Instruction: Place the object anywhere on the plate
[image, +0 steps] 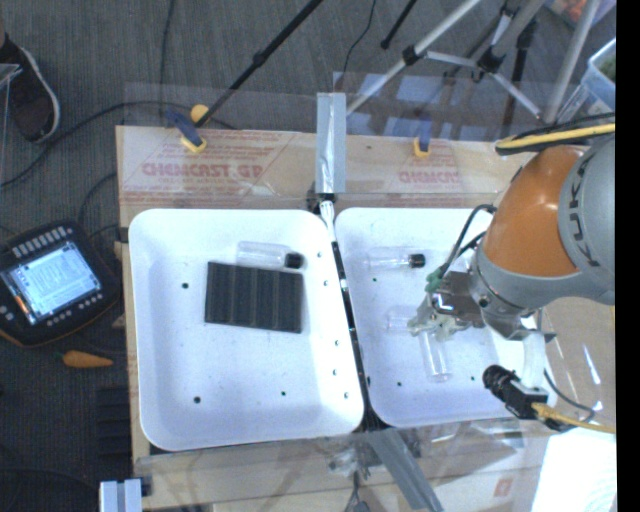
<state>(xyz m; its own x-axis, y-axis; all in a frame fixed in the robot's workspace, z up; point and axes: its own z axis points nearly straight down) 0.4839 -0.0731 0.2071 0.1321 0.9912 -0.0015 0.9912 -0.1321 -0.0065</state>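
Note:
A dark ridged plate (254, 296) lies flat in the left bin (170, 400). Just behind it rests a clear tube with a black cap (270, 257), touching or nearly touching the plate's far edge. In the right bin (390, 400) a second clear tube with a black cap (398, 261) lies near the back. Another clear tube (437, 360) lies nearer the front. My gripper (432, 318) hangs low over the right bin's middle, directly above that clear tube's far end. A small clear piece (400, 322) sits just left of the gripper.
The ridge between the two bins (345, 310) runs down the middle. A handheld controller (50, 280) lies on the floor to the left. Clamps hold a board behind the bins (250, 170).

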